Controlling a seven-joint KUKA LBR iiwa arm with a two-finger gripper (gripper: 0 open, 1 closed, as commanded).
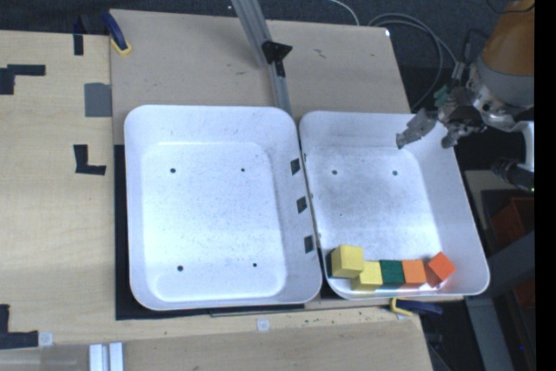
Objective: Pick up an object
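Although the gripper [427, 128] hangs over the far right corner of the right bin [373, 187], I judge that the picking is not yet begun: its fingers are apart and hold nothing. The blocks [391, 268] lie well apart from it, in a row along the near wall; the long axis of this row runs left to right.
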